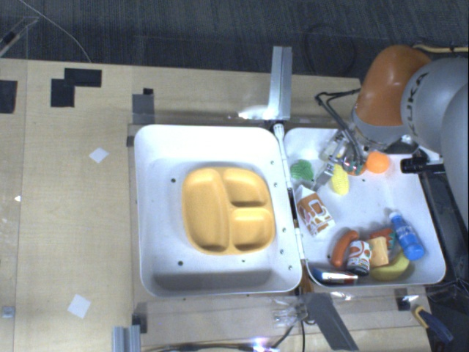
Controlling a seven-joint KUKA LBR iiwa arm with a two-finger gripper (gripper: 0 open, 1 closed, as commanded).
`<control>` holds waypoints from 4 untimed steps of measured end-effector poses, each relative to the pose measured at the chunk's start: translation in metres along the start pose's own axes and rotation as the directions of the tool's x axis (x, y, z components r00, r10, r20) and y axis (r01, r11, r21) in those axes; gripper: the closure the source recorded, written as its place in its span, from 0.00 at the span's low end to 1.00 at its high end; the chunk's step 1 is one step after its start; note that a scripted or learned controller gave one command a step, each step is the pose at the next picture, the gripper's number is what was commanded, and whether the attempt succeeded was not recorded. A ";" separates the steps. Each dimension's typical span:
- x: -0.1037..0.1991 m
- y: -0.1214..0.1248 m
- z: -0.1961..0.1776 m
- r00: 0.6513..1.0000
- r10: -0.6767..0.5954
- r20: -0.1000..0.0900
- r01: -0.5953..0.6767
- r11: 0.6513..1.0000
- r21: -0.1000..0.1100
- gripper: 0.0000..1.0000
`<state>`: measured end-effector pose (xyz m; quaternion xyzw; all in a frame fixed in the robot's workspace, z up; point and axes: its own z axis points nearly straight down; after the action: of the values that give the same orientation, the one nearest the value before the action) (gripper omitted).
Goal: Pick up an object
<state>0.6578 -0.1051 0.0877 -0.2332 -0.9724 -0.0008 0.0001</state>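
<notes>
Bench, two white bins side by side.

Left bin (pixel 154 196), centre of frame: holds one yellow divided tray (pixel 227 210), lying flat in the middle, well clear of all four walls.

Right bin (pixel 429 204), right of frame: holds the loose items. Upper part: green object (pixel 301 170) near the dividing wall; yellow object (pixel 340 183) just right of it; orange ball (pixel 377 163) further right. Middle: brown-and-white packet (pixel 316 215) close to the dividing wall. Lower edge: a tight cluster of sausage (pixel 342 246), small can (pixel 357 257), banana (pixel 392 268) and blue bottle (pixel 407 237), several touching.

Arm: enters from the upper right. Gripper (pixel 338 157) sits low in the upper part of the right bin, just above the yellow object and between the green object and the orange ball. Whether its pincer is apart or together cannot be told; nothing is visibly between its tips.

Task status: nothing lifted. Judged to be at the approach or grasp stage, the yellow object being the likeliest target. Closing, lifting and clearing the bin remain.

Room: bare floor lies right of centre in the right bin. The near neighbours and the bin's top wall crowd the gripper; the lower cluster offers little gap.
</notes>
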 end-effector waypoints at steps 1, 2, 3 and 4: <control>0.015 -0.023 -0.012 0.923 0.386 0.004 -0.386 0.923 -0.002 0.00; 0.022 -0.028 0.000 0.818 0.575 0.006 -0.575 0.818 -0.008 0.00; 0.019 -0.026 -0.012 0.823 0.568 0.014 -0.568 0.823 -0.015 1.00; 0.026 -0.045 -0.028 0.896 0.445 0.003 -0.445 0.896 -0.001 1.00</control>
<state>0.6140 -0.1331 0.1159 -0.4492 -0.8934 -0.0006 -0.0016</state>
